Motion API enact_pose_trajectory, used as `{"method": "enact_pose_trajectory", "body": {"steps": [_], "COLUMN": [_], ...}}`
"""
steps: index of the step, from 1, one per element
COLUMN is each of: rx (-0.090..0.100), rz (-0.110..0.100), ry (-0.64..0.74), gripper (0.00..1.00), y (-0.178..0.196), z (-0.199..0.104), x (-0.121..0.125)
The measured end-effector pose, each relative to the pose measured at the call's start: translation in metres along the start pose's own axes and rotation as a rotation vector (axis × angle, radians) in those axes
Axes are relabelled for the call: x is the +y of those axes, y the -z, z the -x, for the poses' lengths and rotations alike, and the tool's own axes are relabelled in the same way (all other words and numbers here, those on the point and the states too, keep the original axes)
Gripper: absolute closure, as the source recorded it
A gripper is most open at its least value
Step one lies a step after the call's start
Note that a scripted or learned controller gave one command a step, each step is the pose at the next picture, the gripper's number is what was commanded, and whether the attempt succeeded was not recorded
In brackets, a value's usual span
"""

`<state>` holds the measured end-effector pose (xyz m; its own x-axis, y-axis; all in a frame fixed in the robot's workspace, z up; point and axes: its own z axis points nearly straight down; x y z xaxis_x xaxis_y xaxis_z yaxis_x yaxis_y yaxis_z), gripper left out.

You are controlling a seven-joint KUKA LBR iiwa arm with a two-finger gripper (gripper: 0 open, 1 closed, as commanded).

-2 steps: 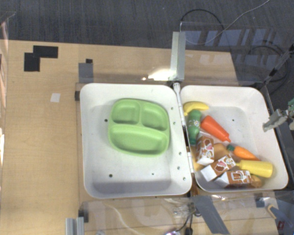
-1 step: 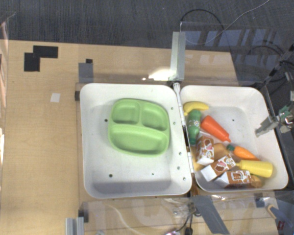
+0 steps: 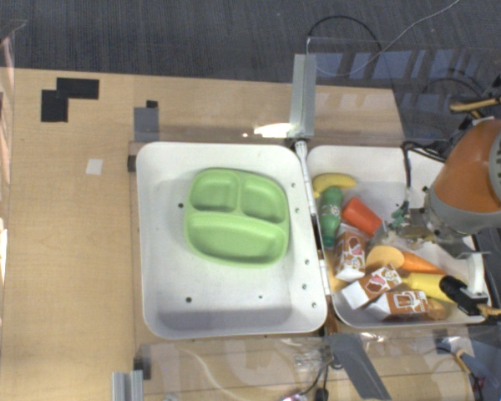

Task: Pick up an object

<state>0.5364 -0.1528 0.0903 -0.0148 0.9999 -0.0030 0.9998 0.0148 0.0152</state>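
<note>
The right bin [image 3: 376, 164] holds a heap of toy food. A yellow banana [image 3: 334, 181] lies at its far left, with a green bottle [image 3: 330, 207] and a red-orange cup [image 3: 363, 216] just below it. Nearer the front lie a printed snack pack [image 3: 350, 254], an orange carrot [image 3: 419, 263], a brown packet [image 3: 405, 304] and a yellow piece [image 3: 427, 285]. My gripper [image 3: 406, 222] hangs low over the middle of this bin, right of the cup and just above the carrot. The grey wrist and orange band [image 3: 468, 174] rise behind it.
The left bin [image 3: 163, 307] bears a green divided plate [image 3: 236, 215] at its middle. A metal post [image 3: 304, 90] stands at the back between the bins. Cables [image 3: 484, 103] run at the far right, and black marks [image 3: 67, 97] sit on the wooden bench.
</note>
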Motion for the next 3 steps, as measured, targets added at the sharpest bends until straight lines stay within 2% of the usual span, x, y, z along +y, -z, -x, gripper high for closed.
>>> {"method": "enact_pose_trajectory", "body": {"steps": [1, 2, 3], "rx": [0.001, 0.003, 0.003], "rz": [0.0, 0.001, -0.009], "ry": [-0.065, -0.058, 0.08], "gripper": [0.0, 1.0, 1.0], "y": [-0.001, 0.01, 0.095], "z": [-0.06, -0.062, -0.106], "x": [0.055, 0.056, 0.101]}}
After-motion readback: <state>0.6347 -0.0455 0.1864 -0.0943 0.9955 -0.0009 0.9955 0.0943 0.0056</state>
